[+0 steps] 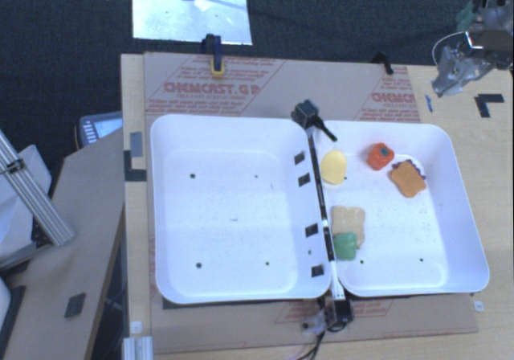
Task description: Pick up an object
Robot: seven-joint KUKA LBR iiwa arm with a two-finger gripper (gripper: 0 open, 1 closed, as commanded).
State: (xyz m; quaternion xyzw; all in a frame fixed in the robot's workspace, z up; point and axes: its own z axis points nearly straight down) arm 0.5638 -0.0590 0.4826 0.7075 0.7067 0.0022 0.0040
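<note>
- Orange and round, a small toy fruit with a dark green top sits in the far part of my right bin
- Just beside it, toward the near side, lies a flat tan-orange piece with a wavy edge
- A pale yellow rounded piece rests close to the divider between the bins
- Nearer the front, a cream slab touches a green lump, both by the divider
- My left bin is white and shallow
- My gripper hangs off the bench's far right corner, well apart from every object; I cannot tell its state
</note>
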